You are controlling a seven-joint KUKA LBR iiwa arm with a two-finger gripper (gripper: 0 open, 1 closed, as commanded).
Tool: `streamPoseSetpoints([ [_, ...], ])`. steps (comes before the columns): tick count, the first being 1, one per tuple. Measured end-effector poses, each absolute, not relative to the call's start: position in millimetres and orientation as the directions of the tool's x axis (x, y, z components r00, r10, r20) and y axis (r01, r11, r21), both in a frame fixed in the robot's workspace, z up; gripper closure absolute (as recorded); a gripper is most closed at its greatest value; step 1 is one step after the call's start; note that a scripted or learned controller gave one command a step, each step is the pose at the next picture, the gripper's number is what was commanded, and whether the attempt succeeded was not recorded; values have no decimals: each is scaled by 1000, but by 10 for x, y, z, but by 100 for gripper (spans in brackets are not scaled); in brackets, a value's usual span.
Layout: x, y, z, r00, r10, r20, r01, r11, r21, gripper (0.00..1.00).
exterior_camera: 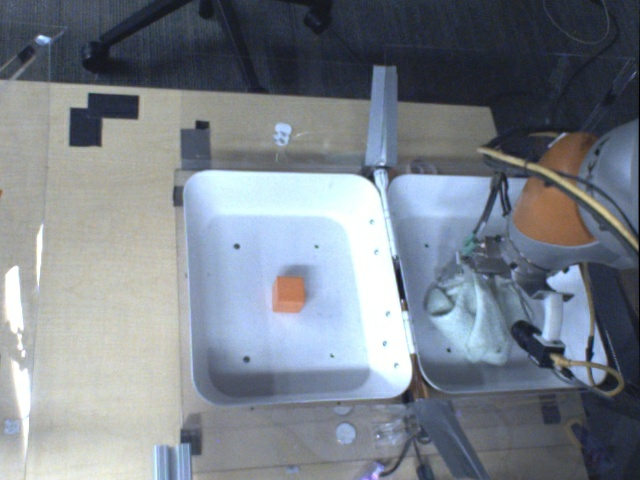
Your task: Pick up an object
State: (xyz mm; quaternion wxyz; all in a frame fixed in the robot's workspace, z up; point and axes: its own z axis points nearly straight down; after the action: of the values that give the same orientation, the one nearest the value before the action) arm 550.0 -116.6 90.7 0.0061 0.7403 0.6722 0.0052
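Looking down on your bench, you see two shallow white bins of smooth moulded plastic, rounded at the corners and set side by side on pale wood. In the left bin (215, 368) sits a small orange cube (289, 294), matte and crisp-edged, alone near the middle of the floor. In the right bin (425, 218) lies a crumpled pale cloth (470, 313), soft and folded on itself (off-white with a greenish tinge), bunched toward the bin's centre.

Your arm (600, 183), grey with a glossy orange band, reaches in from the right and bends down over that bin. The gripper (482, 260) sits at the cloth's upper edge, touching or very nearly touching the fabric; you cannot tell from this angle whether it is closed on anything. Yellow and black cables (560, 363) loop around the wrist.

A grey metal post (381, 118) stands between the bins at their far edge. Black tape marks (100, 116) patch the wood at left. Beyond the bench, dark carpet carries the black legs of an office chair base (215, 8).
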Motion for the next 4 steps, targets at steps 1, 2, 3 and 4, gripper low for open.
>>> streamPoseSetpoints([
  [1, 5524, -1172, 1031, 96, 995, -3, 995, -96, 24, 100],
  [2, 5524, -1171, 1032, 95, 995, -3, 995, -95, 23, 0],
  [3, 5538, -1160, 1136, 94, 996, -2, 995, -94, 26, 100],
  [4, 6694, -574, 1854, 294, 956, 0, 956, -294, 3, 100],
])
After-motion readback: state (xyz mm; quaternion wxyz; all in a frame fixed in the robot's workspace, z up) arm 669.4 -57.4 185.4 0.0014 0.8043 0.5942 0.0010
